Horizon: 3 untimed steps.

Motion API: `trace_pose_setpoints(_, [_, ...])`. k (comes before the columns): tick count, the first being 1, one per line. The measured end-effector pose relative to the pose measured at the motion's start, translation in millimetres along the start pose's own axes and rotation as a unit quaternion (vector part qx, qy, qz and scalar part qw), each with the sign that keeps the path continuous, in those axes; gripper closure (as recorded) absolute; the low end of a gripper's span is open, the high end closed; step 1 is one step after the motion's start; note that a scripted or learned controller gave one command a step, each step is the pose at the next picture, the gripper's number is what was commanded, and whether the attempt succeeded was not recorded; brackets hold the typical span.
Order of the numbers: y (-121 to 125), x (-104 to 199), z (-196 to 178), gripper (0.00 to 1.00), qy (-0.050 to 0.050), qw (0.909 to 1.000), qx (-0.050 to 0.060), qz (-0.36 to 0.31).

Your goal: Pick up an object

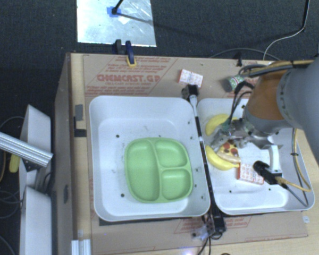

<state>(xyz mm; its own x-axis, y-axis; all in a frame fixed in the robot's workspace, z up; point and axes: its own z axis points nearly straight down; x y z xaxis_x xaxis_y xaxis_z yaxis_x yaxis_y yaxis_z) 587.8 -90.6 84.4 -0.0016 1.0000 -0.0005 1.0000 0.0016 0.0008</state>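
The right bin (pixel 255 201) holds a yellow banana (pixel 220 160) near its left wall, a second yellow piece (pixel 216 122) farther back, a red-and-yellow item (pixel 233 149) and a small red-and-white packet (pixel 249 175). My gripper (pixel 227 138) is down in this bin, right over the banana and the red-and-yellow item. The wrist and arm hide much of what lies beneath. The left bin (pixel 111 121) carries a green divided plate (pixel 158 169).
The arm (pixel 292 97) comes in from the right over the back of the right bin. A small red-and-white card (pixel 191 78) lies on the brown board behind the bins. A central divider (pixel 199 142) separates the two bins.
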Motion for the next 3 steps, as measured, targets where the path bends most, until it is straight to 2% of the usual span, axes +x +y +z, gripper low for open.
trace_pose_setpoints(1, [2,0,-12,1.00,-0.001,1.0000,-0.003,-0.001])
trace_pose_setpoints(2, [2,0,-12,0.00,0.000,1.0000,-0.003,-0.001])
trace_pose_setpoints(3, [65,-1,1,0.00,-0.002,1.0000,0.007,0.000])
